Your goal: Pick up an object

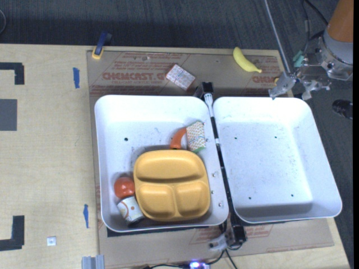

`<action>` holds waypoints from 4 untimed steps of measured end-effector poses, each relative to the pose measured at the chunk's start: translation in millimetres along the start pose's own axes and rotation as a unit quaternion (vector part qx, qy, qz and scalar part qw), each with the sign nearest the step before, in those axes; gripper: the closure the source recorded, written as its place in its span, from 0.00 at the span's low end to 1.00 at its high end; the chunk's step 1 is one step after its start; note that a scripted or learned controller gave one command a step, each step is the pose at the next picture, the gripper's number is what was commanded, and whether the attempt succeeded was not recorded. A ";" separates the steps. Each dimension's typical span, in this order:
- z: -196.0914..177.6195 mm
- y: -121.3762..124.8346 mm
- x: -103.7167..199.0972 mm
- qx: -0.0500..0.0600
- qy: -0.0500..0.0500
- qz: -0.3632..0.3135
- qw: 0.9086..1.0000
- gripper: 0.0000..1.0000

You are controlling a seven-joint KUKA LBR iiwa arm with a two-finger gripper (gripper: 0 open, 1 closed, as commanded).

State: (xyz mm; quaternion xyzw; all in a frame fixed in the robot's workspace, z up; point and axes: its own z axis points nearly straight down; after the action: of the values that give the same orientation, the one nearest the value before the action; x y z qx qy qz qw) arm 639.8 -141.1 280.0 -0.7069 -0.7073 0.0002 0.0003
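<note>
Beyond right bin's [331, 203] far corner: pincer [291, 86], opening impossible to tell, nothing visibly held. Inside left bin [112, 116]: one yellow tray [171, 184], one orange ball [124, 186]. On tabletop: one banana [245, 60].

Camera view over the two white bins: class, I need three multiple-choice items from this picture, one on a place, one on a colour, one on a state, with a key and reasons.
1. Where does the yellow divided tray lie?
A. in the left bin
B. in the right bin
C. on the cardboard behind the bins

2. What colour is the banana on the cardboard behind the bins?
A. green
B. yellow
C. red

3. Where is the gripper just now?
A. down inside the left bin
B. pressed on the tray
C. by the right bin's far right corner

Key: 1 A, the tray fills the near part of the left bin. 2 B, it is plainly yellow. 3 C, the arm's end sits at that corner, away from the objects.
</note>
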 end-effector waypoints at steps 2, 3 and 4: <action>13.1 -92.6 -83.0 0.000 0.000 0.000 1.000 0.00; 41.5 -159.5 -82.8 0.000 0.000 0.001 1.000 0.00; 30.9 -158.4 -83.2 -0.002 -0.001 0.001 1.000 1.00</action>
State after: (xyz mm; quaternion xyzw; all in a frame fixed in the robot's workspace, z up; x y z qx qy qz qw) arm 481.4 -224.4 249.1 -0.7074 -0.7068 -0.0006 -0.0021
